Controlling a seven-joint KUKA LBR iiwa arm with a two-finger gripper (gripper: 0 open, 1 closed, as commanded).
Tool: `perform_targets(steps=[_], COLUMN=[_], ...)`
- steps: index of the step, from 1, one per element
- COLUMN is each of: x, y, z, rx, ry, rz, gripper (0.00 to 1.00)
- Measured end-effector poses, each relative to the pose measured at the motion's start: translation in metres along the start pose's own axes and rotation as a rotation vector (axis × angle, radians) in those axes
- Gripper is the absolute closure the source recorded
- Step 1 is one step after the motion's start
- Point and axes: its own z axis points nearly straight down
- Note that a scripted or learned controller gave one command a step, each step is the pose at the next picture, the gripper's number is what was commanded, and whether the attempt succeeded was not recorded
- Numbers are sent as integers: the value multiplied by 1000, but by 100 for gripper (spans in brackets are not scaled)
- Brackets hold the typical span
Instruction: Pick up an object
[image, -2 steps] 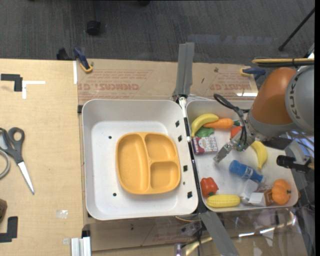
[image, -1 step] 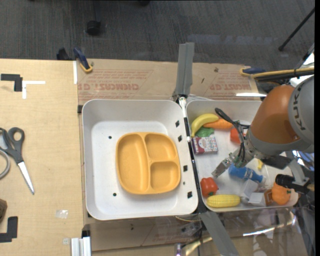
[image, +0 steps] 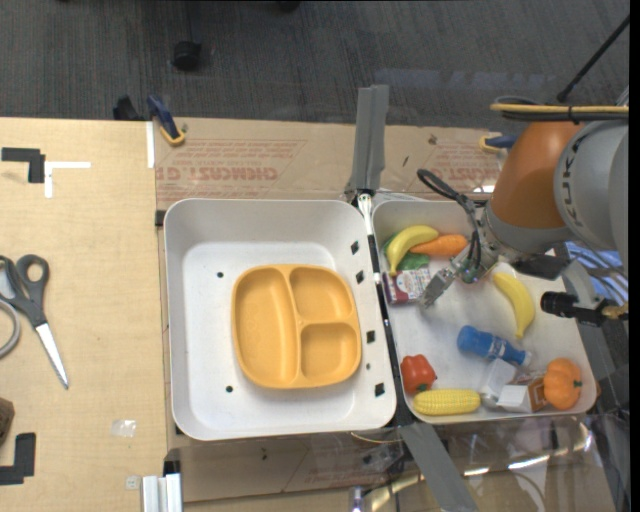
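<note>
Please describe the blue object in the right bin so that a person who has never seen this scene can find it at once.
Look at the right bin, the one crowded with toy food. Near its middle, below the yellow banana and above the corn cob, lies the blue bottle on its side. It is the only blue item among yellow, orange and red neighbours.
</note>
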Motion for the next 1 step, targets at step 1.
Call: perform_targets(steps=[1], x=[36], y=[-98], z=[1], rx=[2], ry=[2], rz=[199], gripper=[0])
